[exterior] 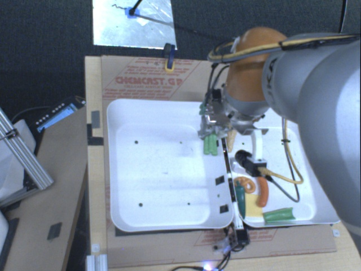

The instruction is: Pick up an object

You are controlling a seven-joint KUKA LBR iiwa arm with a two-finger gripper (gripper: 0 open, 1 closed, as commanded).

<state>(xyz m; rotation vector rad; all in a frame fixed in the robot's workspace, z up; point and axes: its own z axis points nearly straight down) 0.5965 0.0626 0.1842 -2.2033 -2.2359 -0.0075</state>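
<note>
Hanging over the divide between the two white bins, the gripper [213, 130] is seen with a green object [211, 145] just below its tip, over the right edge of the left bin [146, 168]. Whether that object is pinched or merely lying beneath cannot be told. Beyond the gripper, toward the arm's side, an orange piece [262, 191] and a green block [278, 214] are left in the right bin [302, 208]. The pick is judged unconfirmed.
</note>
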